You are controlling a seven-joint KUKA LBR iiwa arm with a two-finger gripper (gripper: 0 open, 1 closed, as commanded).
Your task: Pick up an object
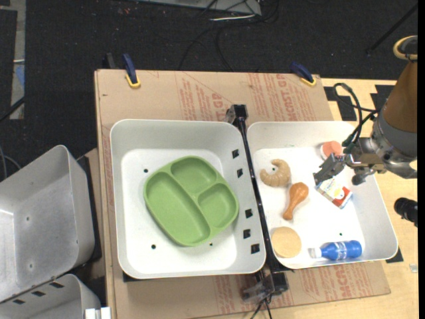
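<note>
Bench: a cardboard sheet (199,92) covers the top, with two white bins side by side on it
Left bin (126,178): holds a green plate (191,200) with three sections, lying tilted in the middle of the bin floor
Right bin (378,198): holds six small things, spread over its floor
Croissant (276,173): near the bin's left wall, at its upper part, curved
Drumstick (295,199): just below and right of the croissant, thick end up, thin end pointing down-left
Cookie (287,241): round, tan, near the bin's lower left corner, below the drumstick
Bottle (340,250): blue with a white cap, lying on its side along the bin's lower wall, right of the cookie
Carton (334,192): small, white with red and yellow print, right of the drumstick, just below the claw
Pink thing (331,149): near the bin's upper right, partly hidden by the claw; what it is cannot be told
Arm (402,111): comes in from the right, orange band at the top, grey wrist over the bin's right edge
Gripper (330,172): dark fingers point left and down over the right bin, between the pink thing and the carton
Claw state: cannot tell, fingers overlap in this slanted view; nothing visible between them
Task thing: none lifted; all six lie on the right bin's floor
</note>
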